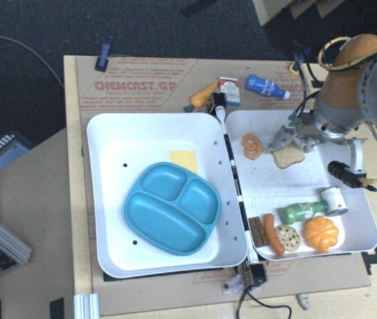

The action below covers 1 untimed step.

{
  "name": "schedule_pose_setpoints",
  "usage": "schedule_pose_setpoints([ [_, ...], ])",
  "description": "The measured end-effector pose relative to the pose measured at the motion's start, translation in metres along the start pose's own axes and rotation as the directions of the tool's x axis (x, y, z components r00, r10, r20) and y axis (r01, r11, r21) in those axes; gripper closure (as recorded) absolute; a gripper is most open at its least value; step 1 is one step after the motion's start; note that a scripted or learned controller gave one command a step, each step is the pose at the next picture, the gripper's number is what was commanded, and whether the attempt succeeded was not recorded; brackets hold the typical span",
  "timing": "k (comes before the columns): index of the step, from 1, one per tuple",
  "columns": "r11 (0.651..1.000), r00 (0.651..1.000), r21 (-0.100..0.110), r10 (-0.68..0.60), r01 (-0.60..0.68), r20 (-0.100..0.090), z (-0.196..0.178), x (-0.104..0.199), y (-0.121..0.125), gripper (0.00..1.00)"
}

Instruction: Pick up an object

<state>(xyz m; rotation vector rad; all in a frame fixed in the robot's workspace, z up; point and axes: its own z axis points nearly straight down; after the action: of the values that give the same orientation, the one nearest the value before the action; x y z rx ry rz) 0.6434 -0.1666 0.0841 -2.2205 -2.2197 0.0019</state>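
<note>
My gripper (293, 138) hangs low over the back part of the right bin (368, 211), reaching in from the right. Just below it in the view lies a slice of toast (288, 157); whether the two touch is unclear. A pretzel-like ring (251, 145) lies to its left. Along the bin's front sit a green bottle (302, 212), an orange pumpkin (321, 233), a round cookie (286, 237), a sausage (274, 235) and a brown bar (257, 230).
The left bin (102, 178) holds a blue divided plate (171, 207) and a yellow cheese slice (183, 159). Behind the bins on the board lie a blue bottle (267, 86), a small carton (228, 90) and an orange carrot (204, 96).
</note>
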Motion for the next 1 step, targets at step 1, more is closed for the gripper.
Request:
schedule_pose_setpoints([
  [1, 1.000, 1.000, -0.006, 0.000, 0.000, 0.002, -0.0172, -0.0197, 0.0028, 0.00],
])
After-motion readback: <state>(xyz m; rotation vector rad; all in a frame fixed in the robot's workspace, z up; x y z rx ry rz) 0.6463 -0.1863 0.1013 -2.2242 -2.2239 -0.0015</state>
